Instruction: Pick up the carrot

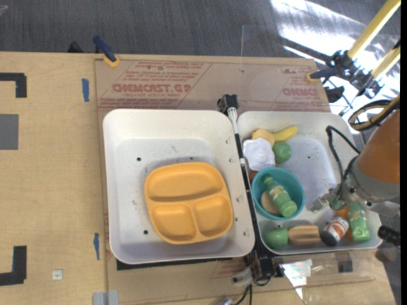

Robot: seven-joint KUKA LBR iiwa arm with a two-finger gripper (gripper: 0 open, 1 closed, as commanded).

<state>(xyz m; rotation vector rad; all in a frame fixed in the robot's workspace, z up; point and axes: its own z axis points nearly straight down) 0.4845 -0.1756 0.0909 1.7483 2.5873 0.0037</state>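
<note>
Along the near edge of the right bin (316, 250) lie a green apple (277, 236), a brown bread roll (304, 235), a small bottle with a dark cap (334, 230) and a green bottle (359, 226). Just behind them the gripper (336, 199) hangs low over the bin's right side; whether its fingers are apart or together cannot be told. No carrot can be made out for certain. Left of it, a teal bowl (262, 184) holds another green bottle (282, 197). Farther back lie a white packet (259, 154), a lime (282, 151) and a banana (285, 133). Across in the left bin (121, 170) rests a yellow divided plate (188, 201).
</note>
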